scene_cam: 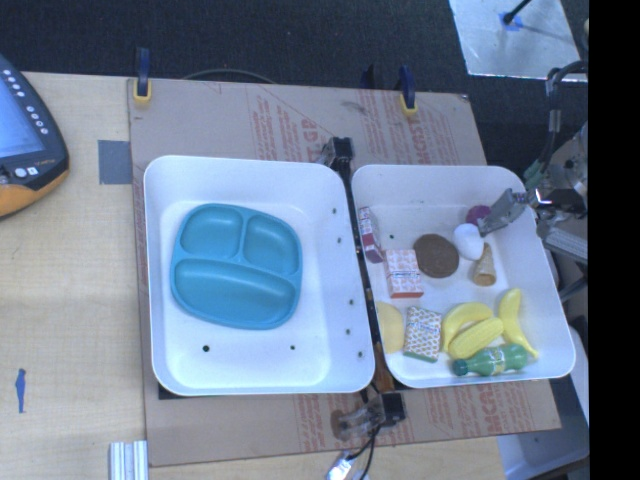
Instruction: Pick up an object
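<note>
At the 2 o'clock corner of the right bin (pixel 560 298), the gripper (pixel 503 211) is seen low over the toys, reaching in from 3 o'clock. Finger state cannot be told; the tips read as one grey blur against the white wall, and nothing is seen between them.

Nearest candidate: white egg (pixel 467 237), just at 7 o'clock of the tips, touching the brown disc (pixel 437 255) on its 8 o'clock side. A pink piece (pixel 479 212) sits at the egg's 1 o'clock, a tan cone (pixel 485 266) at its 5 o'clock.

Handling, judged from looks only:
- Egg is probably hollow plastic: light, stiff, smooth, rounded. Slip out of a two-finger pinch is likely. It should be taken across the widest part, fingers lowered past the midline.
- Crowding is tight; neighbours may be nudged on descent.
- Easier options sit at 6 o'clock in the bin: yellow bananas (pixel 470 323) and green bottle (pixel 490 362), elongated, to be gripped across the narrow axis. Small boxes (pixel 404 273) at bin centre offer flat parallel faces, best for the pads.

Left bin (pixel 160 268) holds a blue divided plate (pixel 237 265): wide, shallow, poor for a pinch except at the rim.
</note>
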You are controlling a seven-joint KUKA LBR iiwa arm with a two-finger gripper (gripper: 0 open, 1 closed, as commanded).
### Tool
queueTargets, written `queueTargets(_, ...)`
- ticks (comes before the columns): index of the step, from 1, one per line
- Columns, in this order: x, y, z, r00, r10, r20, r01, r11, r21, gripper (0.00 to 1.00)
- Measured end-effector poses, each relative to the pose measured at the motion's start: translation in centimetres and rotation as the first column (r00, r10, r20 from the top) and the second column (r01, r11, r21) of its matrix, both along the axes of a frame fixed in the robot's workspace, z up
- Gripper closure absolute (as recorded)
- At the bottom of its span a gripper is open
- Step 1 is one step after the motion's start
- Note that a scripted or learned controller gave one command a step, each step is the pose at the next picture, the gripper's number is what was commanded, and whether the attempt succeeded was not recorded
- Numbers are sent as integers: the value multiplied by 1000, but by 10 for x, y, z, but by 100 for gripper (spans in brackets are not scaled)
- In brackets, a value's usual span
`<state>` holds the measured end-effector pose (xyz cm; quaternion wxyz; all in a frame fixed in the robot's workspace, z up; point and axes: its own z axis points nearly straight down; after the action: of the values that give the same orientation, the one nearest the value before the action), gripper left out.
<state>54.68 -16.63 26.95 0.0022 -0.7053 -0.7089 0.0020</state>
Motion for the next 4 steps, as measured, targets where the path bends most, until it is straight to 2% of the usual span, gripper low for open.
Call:
queueTargets(1,29,8,-69,1000,4,-5,-4,1000,1,0)
queueTargets(2,56,26,-175,1000,2,-2,-2,1000,1,0)
queueTargets(3,95,67,-180,1000,5,1,-5,1000,0,0)
queueTargets(4,44,48,-180,1000,-2,-5,2,1000,0,0)
